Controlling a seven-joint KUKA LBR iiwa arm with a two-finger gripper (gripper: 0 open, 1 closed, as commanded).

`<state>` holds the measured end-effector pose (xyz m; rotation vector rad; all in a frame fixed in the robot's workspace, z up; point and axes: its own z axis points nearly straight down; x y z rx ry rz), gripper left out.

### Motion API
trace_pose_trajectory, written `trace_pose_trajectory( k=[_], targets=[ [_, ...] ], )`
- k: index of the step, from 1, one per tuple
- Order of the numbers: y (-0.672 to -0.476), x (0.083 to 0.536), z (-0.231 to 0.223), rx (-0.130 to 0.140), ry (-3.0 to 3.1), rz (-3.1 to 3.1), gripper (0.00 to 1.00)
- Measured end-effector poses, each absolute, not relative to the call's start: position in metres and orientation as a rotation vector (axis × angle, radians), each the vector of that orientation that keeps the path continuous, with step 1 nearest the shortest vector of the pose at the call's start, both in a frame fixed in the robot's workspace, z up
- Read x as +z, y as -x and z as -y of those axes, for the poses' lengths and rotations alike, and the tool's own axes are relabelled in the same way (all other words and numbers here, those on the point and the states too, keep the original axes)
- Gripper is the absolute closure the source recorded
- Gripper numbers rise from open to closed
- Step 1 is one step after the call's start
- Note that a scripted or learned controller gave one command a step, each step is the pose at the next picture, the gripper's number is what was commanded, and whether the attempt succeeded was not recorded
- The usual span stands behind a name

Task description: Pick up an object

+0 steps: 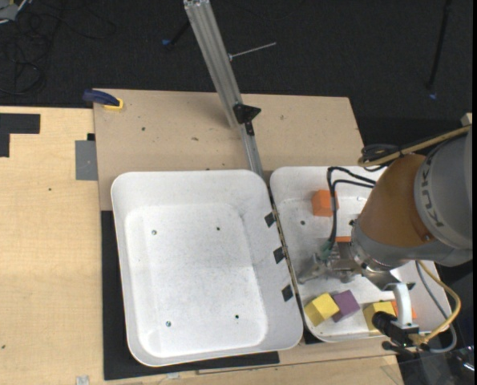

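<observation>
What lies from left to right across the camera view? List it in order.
Left bin → yellow block → purple block → arm's orange band.

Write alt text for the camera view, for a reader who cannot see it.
A grey arm with an orange band reaches from the right into the right bin, its gripper low near the bin's middle. An orange block lies behind it, with a yellow block and purple block in front. The left bin sits alongside.
</observation>
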<state>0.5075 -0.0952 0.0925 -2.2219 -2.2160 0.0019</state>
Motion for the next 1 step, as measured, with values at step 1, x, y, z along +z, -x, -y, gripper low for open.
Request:
trace_pose_trajectory(
  k=[1],
  targets=[
    [-0.5070, 0.1025, 0.0966, 0.001, 2.227, 2.206, 1.00]
  ],
)
